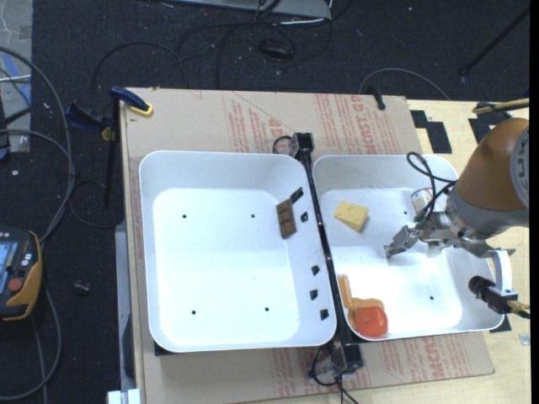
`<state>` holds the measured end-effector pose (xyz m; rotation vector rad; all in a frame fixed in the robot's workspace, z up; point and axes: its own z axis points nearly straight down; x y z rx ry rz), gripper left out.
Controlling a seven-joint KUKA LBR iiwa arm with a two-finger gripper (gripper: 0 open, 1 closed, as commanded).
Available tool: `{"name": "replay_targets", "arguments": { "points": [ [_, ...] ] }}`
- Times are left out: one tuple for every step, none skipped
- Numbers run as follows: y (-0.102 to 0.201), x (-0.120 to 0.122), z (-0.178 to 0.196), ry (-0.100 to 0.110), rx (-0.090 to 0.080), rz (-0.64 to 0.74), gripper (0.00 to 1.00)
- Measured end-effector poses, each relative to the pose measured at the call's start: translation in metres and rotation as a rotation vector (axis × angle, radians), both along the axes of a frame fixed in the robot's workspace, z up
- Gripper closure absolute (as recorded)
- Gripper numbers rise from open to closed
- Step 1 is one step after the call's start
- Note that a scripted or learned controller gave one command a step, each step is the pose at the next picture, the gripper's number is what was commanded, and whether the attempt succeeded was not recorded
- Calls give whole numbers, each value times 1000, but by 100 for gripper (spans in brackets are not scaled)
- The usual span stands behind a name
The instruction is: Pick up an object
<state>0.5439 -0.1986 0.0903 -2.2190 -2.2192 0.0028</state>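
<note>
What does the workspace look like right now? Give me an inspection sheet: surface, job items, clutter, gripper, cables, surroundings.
Surface: cardboard-covered bench bearing a left bin and a right bin side by side.
Job's things: yellow block in the right bin's upper left; red and orange object at its lower left corner; brown piece near the left bin's right wall.
Clutter: blue and yellow clamp at the bench's upper left corner.
Gripper: gripper low over the right bin, right of the yellow block, holding nothing visible.
Cables: black cables on the floor above the bench.
Surroundings: dark floor; orange-edged device at left.
</note>
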Motion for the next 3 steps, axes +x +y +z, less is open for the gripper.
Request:
{"name": "replay_targets", "arguments": {
  "points": [
    [0,1,12,-4,-1,0,100],
    [8,1,58,-7,-2,1,100],
    [0,-5,112,-8,-2,-1,100]
  ]
}}
